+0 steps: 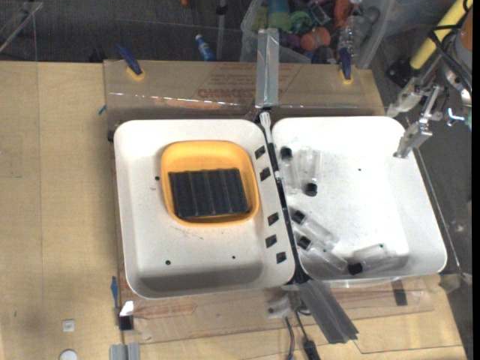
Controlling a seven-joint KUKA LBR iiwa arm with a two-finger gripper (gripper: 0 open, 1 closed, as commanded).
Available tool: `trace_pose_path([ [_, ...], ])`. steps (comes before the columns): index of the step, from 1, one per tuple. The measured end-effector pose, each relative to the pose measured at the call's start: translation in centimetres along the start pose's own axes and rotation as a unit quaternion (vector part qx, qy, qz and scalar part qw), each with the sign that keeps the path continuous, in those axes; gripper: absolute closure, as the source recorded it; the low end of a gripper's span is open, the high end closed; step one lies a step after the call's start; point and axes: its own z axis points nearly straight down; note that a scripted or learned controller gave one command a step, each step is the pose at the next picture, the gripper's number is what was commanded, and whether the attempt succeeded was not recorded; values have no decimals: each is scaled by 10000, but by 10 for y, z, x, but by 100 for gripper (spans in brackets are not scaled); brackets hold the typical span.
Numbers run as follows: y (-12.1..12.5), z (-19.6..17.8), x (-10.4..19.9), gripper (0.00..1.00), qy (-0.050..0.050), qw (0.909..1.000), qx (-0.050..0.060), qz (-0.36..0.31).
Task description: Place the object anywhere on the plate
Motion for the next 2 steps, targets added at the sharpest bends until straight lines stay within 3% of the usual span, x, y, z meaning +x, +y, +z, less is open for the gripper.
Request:
trace_pose_path([
  [1, -23, 74, -19, 0, 26, 9880, -12, -1542],
  [2, -39, 75, -35, 0, -1, 9715, -8, -2371],
])
